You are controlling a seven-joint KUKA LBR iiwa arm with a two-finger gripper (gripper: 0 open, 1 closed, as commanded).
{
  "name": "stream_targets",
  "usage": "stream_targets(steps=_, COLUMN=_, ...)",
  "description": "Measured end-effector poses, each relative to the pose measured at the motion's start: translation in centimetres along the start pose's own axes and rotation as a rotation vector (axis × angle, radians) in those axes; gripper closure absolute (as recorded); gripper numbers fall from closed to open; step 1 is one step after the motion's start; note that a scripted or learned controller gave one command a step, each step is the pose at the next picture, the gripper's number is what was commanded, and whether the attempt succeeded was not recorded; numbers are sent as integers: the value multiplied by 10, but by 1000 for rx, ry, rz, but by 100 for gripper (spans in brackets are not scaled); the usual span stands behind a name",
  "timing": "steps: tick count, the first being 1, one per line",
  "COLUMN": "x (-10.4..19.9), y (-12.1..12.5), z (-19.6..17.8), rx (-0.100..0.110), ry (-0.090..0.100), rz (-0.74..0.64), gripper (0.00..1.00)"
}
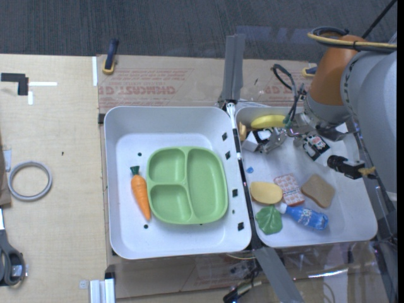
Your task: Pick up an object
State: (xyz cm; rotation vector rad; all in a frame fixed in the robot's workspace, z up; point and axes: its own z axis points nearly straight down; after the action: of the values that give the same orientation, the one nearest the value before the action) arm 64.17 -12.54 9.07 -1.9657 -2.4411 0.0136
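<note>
Step in hand: reaching for one item in the right-hand shallow white bin (346, 223), judged from the grey arm's two-finger gripper (273, 142) set low at the bin's 11 o'clock corner.
Likely target: curved yellow toy banana (268, 121), just at 12 o'clock of the gripper, lying crosswise near the bin's far wall.
Gripper opening: cannot tell from this angle; nothing seen held.
Doing it well: close across the banana's narrow width, centred on its middle, approaching straight down; lift only after a firm squeeze, since a curved, smooth shape probably rolls or slips.
In the way: dividing wall between the bins close at 9 o'clock of the gripper, far wall close at 12 o'clock, leaving little room to spread.
Other items, same bin: pale yellow rounded lump (266, 193), pink checked square wafer (289, 188), brown bread slice (317, 190), green leaf (269, 219), blue plastic bottle (306, 217), all toward 6 o'clock, well apart from the gripper.
Left white bin (126, 144): green three-part plate (188, 185), orange carrot (141, 194) just at its 9 o'clock.
Tabletop (50, 125): grey tape ring (28, 180) at far 9 o'clock.
</note>
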Motion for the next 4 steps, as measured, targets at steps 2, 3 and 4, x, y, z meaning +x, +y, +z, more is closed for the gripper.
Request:
stream_targets(steps=2, x=-33, y=-175, z=1, rx=-12, ry=0, rz=213, gripper=0)
stream_targets(steps=3, x=-33, y=-175, z=-7, rx=-11, ry=1, rz=215, gripper=100)
stream_targets(steps=4, x=-16, y=-129, z=-48, rx=-8, ry=2, rz=541, gripper=100)
